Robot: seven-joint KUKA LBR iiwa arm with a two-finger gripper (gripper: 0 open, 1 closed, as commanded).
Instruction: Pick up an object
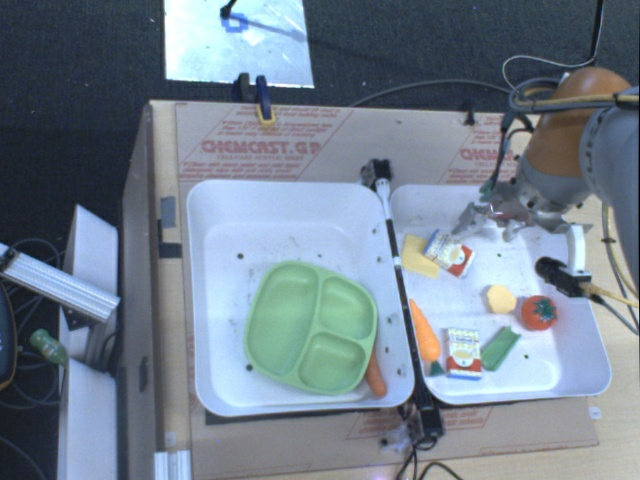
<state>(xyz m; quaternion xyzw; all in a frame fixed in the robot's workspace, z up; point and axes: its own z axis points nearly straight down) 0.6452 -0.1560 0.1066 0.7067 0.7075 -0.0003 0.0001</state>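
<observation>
End effector (482, 215) hovers over the right white bin (590, 368); whether it's open, I can't tell.
Crowded red-and-white carton (449, 254) and yellow wedge (419, 259) could get nudged, spoiling the grab.

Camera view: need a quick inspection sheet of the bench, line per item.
Surface: two white bins, left bin, right bin, on a cardboard-covered bench.
Job's things: right bin holds tomato, carrot, two small cartons, yellow pieces, green piece.
Clutter: green divided plate in left bin.
Claw: above right bin's far side, holding nothing visible.
Cables: loops behind arm.
Surroundings: dark carpet, shiny sheet.
</observation>
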